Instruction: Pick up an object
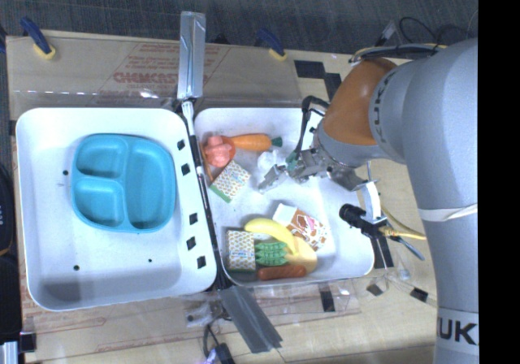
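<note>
Reaching into the right bin (pixel 357 261), the gripper (pixel 280 173) hung low over the middle; whether it was spread or pinching could not be told. Near it lay a carrot (pixel 250 142), a small box (pixel 230 182), a banana (pixel 272 230) and a snack packet (pixel 307 228). The left bin (pixel 32 192) held a blue divided tray (pixel 124 182). Items under the wrist were hidden.

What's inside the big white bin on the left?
The left bin holds a blue tray with compartments, lying flat. Nothing sits in the tray. Whatever lies under the tray is covered, so I cannot tell.
</note>
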Action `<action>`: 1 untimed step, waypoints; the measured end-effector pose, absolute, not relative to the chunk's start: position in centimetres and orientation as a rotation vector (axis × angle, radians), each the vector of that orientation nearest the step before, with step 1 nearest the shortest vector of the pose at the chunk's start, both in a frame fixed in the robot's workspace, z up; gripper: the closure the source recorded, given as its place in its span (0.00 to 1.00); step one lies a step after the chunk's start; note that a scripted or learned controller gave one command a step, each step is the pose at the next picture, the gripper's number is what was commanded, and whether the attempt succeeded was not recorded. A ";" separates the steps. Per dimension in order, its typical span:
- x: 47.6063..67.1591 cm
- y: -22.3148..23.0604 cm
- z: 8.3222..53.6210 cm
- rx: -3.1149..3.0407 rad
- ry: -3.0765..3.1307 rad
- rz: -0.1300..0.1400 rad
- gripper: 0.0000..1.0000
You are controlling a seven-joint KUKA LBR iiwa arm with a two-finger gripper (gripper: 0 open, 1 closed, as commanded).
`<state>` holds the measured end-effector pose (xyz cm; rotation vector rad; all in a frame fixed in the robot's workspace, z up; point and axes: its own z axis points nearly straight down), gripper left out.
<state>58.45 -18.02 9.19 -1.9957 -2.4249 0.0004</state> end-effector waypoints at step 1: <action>60.2 -15.7 9.2 -2.182 -2.260 0.000 0.00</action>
